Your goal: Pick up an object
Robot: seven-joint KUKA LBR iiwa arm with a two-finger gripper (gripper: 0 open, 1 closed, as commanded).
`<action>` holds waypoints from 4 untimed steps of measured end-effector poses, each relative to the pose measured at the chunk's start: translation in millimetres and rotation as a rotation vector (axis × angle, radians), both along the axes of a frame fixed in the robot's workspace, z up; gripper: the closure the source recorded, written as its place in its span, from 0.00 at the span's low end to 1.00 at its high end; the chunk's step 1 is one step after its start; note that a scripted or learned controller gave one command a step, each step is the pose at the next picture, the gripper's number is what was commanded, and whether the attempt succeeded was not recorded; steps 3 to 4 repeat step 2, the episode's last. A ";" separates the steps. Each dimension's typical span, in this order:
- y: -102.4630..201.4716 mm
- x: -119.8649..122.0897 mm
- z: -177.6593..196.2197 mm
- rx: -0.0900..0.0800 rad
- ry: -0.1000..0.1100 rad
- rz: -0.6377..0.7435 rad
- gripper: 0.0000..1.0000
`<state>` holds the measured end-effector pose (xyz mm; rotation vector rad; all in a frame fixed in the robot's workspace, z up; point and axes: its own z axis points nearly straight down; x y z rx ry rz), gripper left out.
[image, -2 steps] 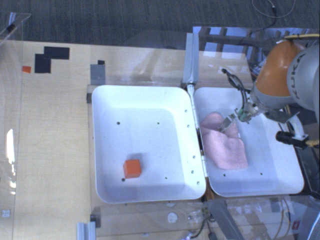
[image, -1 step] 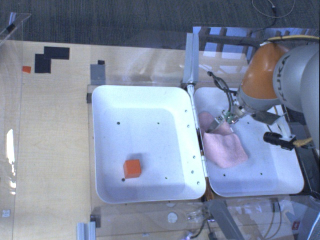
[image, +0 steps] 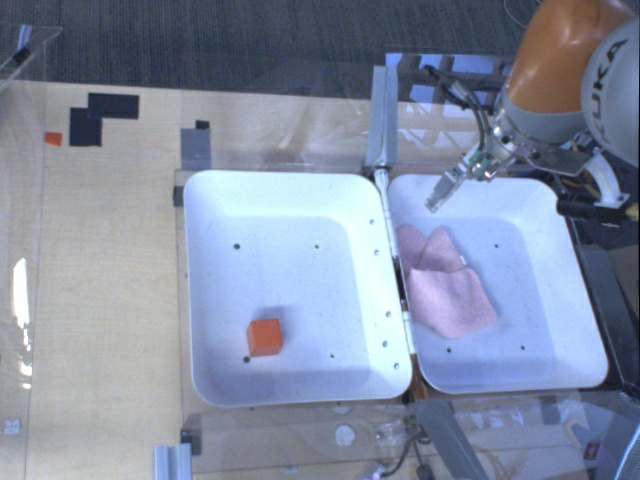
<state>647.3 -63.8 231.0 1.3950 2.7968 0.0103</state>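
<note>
Pale wooden table, two shallow white bins side by side on it, left bin, right bin, black patches near its far left corner

Two bins side by side on the bench, touching along their inner edges. Left bin: a block toward its near-left part. Right bin: a cloth lying by its left wall. My claw over the right bin's far-left corner, behind the cloth.

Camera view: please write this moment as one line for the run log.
gripper: above right bin's back-left corner, holding nothing | pink cloth: crumpled in right bin, left side | orange cube: left bin
</note>
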 end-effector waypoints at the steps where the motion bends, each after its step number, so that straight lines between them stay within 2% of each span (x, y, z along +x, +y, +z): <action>1: -25.2 -34.3 -134.2 0.004 0.008 -0.221 0.00; 4: -25.2 -34.3 -134.2 0.004 0.008 -0.221 0.00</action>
